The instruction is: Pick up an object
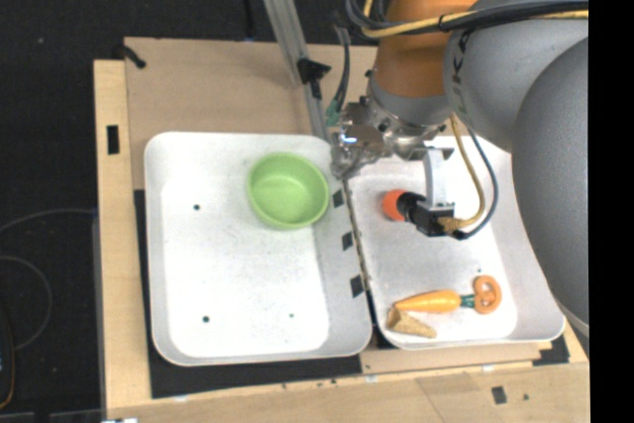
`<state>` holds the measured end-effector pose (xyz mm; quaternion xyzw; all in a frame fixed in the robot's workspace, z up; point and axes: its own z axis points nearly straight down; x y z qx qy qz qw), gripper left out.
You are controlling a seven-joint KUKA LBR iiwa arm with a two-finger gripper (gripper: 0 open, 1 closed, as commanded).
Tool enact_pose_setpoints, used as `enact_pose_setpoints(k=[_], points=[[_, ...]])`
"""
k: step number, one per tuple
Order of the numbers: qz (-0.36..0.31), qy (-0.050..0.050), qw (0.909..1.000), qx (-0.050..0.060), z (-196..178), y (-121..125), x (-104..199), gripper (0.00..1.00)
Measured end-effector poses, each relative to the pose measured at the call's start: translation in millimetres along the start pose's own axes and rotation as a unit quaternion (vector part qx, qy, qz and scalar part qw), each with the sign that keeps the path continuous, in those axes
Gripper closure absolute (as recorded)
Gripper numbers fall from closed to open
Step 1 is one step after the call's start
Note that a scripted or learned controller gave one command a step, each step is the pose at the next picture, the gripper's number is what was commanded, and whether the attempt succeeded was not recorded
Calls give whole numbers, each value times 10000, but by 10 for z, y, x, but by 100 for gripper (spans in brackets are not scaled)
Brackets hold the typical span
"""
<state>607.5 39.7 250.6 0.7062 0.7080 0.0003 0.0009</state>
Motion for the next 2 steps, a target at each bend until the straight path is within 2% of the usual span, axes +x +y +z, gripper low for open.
enact_pose_setpoints(k=[1, 2], points=[[-22, 7, 10000, -3, -19, 12, 448, 100], [-5, -2, 10000, 2, -18, 12, 418, 0]])
